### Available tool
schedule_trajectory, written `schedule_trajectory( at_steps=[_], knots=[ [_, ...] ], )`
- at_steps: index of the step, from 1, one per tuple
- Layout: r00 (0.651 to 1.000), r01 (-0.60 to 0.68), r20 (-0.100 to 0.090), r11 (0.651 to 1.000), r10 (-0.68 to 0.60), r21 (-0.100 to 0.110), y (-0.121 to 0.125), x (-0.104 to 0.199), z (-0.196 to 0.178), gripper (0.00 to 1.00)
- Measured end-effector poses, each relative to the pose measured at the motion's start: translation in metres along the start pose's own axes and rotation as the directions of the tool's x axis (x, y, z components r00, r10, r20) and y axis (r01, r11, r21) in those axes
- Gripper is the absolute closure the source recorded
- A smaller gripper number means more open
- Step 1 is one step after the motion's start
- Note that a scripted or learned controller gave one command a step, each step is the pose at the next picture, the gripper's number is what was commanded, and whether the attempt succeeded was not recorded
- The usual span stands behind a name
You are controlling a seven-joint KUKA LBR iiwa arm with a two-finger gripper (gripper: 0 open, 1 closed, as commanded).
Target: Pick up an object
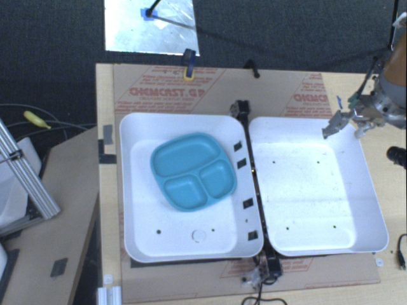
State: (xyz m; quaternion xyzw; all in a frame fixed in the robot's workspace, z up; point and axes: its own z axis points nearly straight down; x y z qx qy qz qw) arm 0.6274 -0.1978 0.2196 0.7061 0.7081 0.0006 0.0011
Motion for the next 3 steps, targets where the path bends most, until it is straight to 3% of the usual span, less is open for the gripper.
schedule_trajectory(
  at_steps=[1, 2, 3],
  knots=[
    [1.000, 0.003, 0.001, 1.000, -0.003, -0.004, 0.043, 0.070, 0.027, 0.00],
    [1.000, -0.002, -0.001, 1.000, 0.002, 0.004, -0.019, 0.087, 0.042, 0.00],
    [1.000, 0.013, -0.006, 1.000, -0.013, -0.006, -0.097, 0.239, -0.099, 0.00]
  ],
)
